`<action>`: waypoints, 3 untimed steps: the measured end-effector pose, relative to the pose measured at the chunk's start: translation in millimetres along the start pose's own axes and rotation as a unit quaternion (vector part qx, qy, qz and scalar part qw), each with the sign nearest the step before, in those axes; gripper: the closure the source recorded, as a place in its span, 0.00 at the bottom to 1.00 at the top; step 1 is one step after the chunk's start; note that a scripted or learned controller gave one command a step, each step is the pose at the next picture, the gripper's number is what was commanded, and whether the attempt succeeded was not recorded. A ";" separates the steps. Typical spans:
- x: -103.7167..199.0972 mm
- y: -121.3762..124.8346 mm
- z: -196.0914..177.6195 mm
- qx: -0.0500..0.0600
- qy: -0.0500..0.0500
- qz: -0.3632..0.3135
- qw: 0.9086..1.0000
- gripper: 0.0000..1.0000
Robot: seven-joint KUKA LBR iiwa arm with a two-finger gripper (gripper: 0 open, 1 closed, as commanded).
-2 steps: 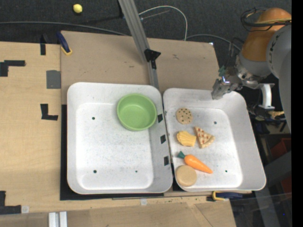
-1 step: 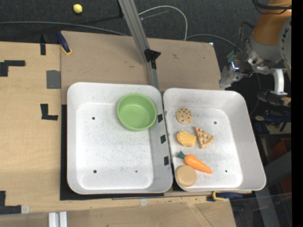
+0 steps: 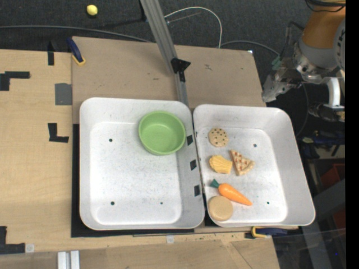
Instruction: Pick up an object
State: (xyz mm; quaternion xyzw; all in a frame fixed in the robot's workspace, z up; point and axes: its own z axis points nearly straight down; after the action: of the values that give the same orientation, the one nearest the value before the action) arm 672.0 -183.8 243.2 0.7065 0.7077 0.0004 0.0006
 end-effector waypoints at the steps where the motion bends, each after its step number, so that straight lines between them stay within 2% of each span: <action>1: 40.2 -23.3 0.0 0.002 0.001 -0.001 1.000 1.00; 3: 146.0 -56.8 -8.9 0.002 0.001 -0.003 1.000 1.00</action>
State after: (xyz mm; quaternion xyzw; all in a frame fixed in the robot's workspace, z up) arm 615.0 -37.9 251.9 0.7046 0.7096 -0.0002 -0.0017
